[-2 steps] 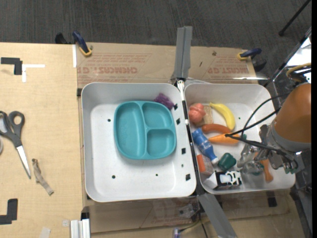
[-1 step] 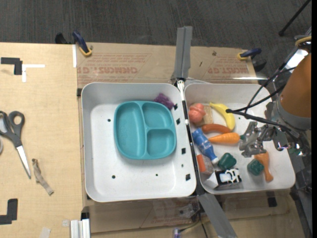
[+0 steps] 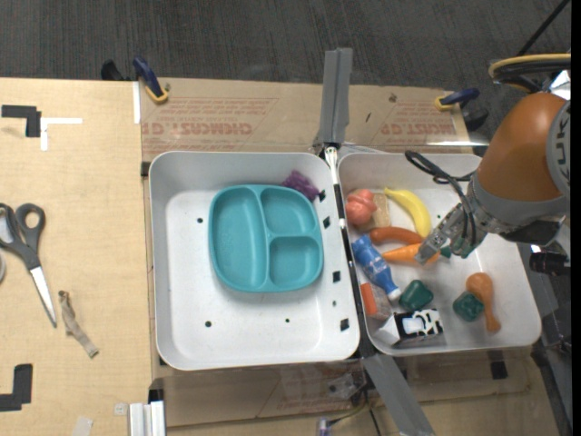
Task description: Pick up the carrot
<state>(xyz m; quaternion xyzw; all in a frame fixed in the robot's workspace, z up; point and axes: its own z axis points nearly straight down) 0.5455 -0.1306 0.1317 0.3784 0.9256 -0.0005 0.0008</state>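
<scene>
The carrot [image 3: 400, 253] is a small orange piece lying across the middle of the right bin [image 3: 508, 334], pointed end to the left. My gripper [image 3: 439, 246] hangs low over the bin, right at the carrot's thick right end and touching or nearly touching it. The grey arm with its orange band [image 3: 522, 148] comes in from the right, and the wrist hides the spot where gripper and carrot meet.
Around the carrot lie an orange-red sausage [image 3: 395, 235], a banana [image 3: 408, 209], a peach [image 3: 361, 207], a blue bottle [image 3: 375, 266], a green piece [image 3: 416, 292], a drumstick [image 3: 483, 293] and a black-and-white item [image 3: 418, 325]. The left bin [image 3: 182, 334] holds a teal divided plate [image 3: 268, 239] and a purple item [image 3: 302, 184]. Scissors [image 3: 27, 243] lie on the bench.
</scene>
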